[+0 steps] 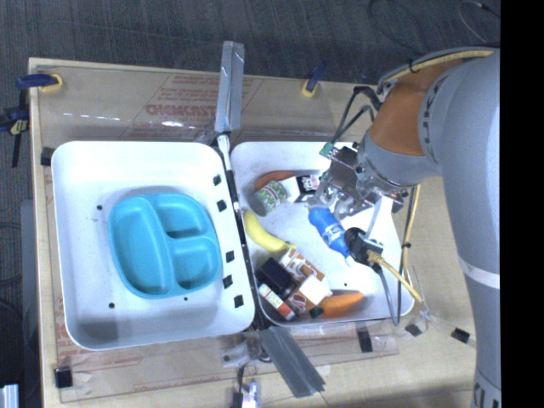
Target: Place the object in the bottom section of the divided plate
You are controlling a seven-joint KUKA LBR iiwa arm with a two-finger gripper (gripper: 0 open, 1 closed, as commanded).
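Observation:
A blue divided plate [163, 243] lies in the left bin [76, 177], with one long section on its left and two smaller ones on its right. My gripper [327, 195] hangs low over the right bin [391, 228], just above the upper end of a blue bottle [331, 231] that lies slanted on the bin floor. Whether the gripper touches the bottle cannot be made out. Close to the gripper's left are a green-labelled can [270, 197] and a reddish-brown sausage-like piece [276, 178].
A banana [263, 235] lies along the right bin's left side. Small dark and orange boxes [289, 283] and an orange carrot [342, 303] sit at its near end. A yellow cable [395, 274] trails from the wrist. The arm covers the bin's right edge.

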